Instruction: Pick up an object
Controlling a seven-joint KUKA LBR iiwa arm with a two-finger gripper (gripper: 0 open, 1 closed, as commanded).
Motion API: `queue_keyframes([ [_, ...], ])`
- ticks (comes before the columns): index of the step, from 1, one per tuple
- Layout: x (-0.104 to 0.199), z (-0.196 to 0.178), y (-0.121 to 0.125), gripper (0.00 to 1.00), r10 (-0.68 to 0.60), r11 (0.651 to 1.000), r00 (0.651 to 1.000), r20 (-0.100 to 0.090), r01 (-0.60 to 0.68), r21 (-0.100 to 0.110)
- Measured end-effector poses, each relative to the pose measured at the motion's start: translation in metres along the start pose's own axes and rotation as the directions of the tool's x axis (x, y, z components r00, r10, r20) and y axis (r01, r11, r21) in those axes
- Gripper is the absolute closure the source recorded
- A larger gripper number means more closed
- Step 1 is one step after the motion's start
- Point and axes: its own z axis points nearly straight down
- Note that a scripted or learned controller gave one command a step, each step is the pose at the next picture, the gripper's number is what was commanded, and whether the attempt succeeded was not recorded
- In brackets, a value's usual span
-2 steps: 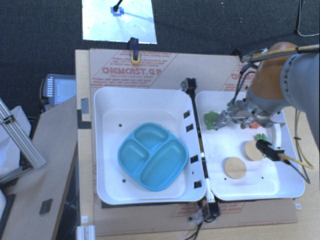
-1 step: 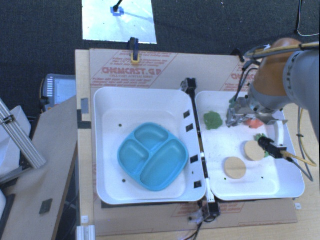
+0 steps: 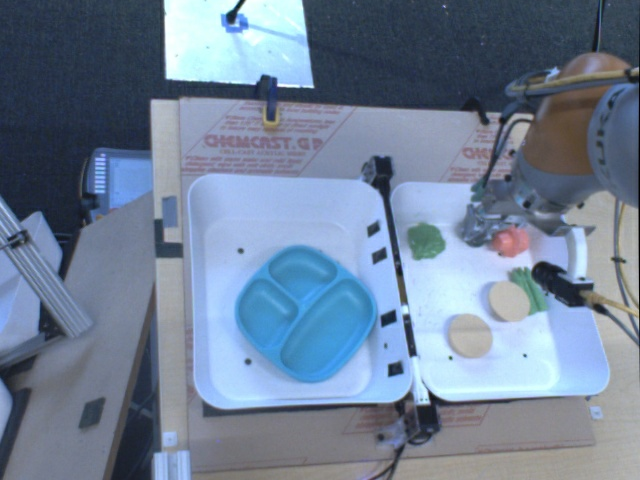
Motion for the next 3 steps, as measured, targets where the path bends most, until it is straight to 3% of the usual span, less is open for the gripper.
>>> queue_keyframes([
  [1, 0.0, -0.048, 0.002, 1.0, -0.001, 1.0, 1.0, 0.001, 0.001, -0.001],
  [3, 0.089, -0.058, -0.027, 1.0, -0.006, 1.0, 1.0, -0.003, 0.006, 0.003],
])
